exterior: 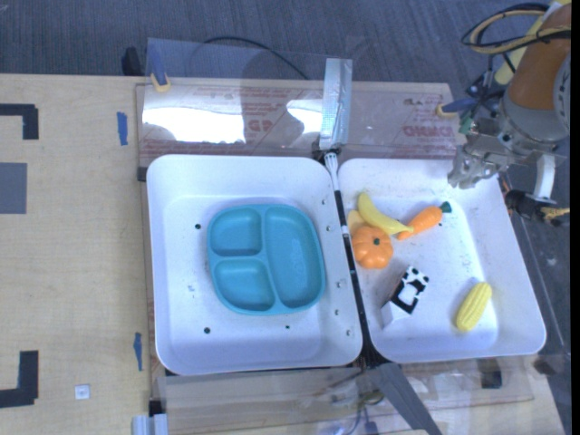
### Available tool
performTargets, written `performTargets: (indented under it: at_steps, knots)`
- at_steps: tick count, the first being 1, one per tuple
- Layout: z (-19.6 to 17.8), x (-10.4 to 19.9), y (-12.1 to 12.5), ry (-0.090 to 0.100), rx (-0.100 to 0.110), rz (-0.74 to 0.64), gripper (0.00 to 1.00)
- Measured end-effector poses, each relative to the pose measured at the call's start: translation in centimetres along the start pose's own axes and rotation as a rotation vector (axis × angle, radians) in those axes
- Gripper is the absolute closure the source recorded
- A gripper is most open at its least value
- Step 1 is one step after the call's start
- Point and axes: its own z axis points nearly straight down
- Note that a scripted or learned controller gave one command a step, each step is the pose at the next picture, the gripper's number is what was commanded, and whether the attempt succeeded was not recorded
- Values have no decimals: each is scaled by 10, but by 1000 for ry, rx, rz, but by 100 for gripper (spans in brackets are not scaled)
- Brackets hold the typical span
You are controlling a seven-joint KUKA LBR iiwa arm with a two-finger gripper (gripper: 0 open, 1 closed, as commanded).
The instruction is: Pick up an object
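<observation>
- A wooden bench [63, 270] seen from above at a slant carries two shallow white bins side by side.
- The left bin [172, 333] holds a turquoise divided plate [266, 258] with three compartments, lying flat near the bin's middle.
- The right bin [517, 333] holds several small toy objects.
- A yellow banana [375, 215] lies in the upper left part of the right bin, slanting down toward the right.
- An orange carrot [424, 220] with a green tip lies just right of the banana, its narrow end touching or nearly touching the banana's lower end.
- A small orange pumpkin [372, 246] sits just below the banana, close to the bin's left wall.
- A black and white block [410, 290] lies below the pumpkin, near the bin's lower middle.
- A yellow corn cob [472, 305] lies tilted in the lower right part of the bin, well apart from the other objects.
- The grey arm [535, 107], with an orange band [536, 62] above the wrist, reaches in from the upper right.
- The tool [464, 178] hangs over the upper right corner of the right bin, above and to the right of the carrot, touching none of the objects.
- Whether the tool is spread or closed cannot be told from this angle; nothing can be seen in its grip.
- A clear plastic panel [236, 107] stands behind the bins.
</observation>
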Motion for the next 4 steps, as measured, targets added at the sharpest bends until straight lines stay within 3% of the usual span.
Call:
performTargets:
  at_steps: [1,2,3,4]
  knots:
    - [-25,12,7,1,-3,328,100]
    - [-46,19,5,1,-2,560,100]
    - [-83,24,-23,1,2,646,100]
    - [-85,114,-33,2,6,557,100]
